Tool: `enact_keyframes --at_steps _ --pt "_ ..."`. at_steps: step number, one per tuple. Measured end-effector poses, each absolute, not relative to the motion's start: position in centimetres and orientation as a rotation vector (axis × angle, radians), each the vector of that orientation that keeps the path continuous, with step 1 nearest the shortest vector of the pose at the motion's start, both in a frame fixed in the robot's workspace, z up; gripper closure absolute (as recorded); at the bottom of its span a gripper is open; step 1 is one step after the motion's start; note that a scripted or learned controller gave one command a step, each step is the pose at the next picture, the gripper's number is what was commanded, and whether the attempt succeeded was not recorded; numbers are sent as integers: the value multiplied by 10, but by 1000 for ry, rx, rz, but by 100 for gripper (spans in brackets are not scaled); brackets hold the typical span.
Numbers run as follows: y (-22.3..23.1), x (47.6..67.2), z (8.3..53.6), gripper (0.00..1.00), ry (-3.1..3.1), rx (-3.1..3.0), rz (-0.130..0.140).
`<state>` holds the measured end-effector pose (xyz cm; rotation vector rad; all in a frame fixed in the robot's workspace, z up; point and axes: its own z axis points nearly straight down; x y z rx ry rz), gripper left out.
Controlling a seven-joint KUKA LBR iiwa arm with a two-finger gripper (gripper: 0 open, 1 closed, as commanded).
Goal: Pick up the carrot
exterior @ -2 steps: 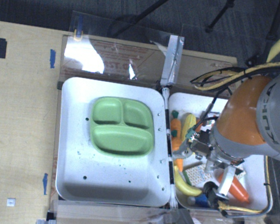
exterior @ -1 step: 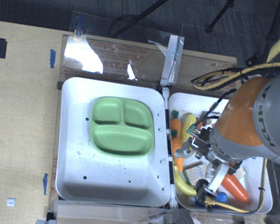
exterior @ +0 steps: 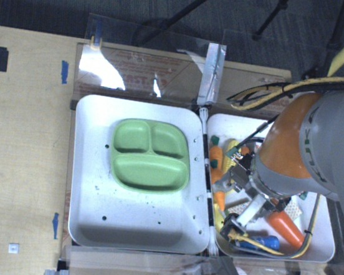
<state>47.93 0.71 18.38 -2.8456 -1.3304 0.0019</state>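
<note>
The carrot (exterior: 286, 227), an orange tapered piece, lies in the right bin (exterior: 322, 248) near its front right, pointing toward the front corner. My gripper (exterior: 240, 199) hangs low over the middle of this bin, just left of the carrot's thick end, and the grey arm with its orange band (exterior: 283, 148) covers much of the bin. I see nothing held between the fingers, which the wrist hides.
The left bin (exterior: 88, 204) holds a green divided plate (exterior: 151, 154). In the right bin, a small orange and green piece (exterior: 216, 155) and a yellow piece (exterior: 219, 201) lie along the left wall. A blue object (exterior: 259, 242) lies at the front.
</note>
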Motion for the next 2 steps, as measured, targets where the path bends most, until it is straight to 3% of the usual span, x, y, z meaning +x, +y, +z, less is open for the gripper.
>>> enact_keyframes --at_steps 1,2 --pt "30 496 206 0 -1420 -2802 3" --pt "2 479 217 0 -1386 -2816 7"
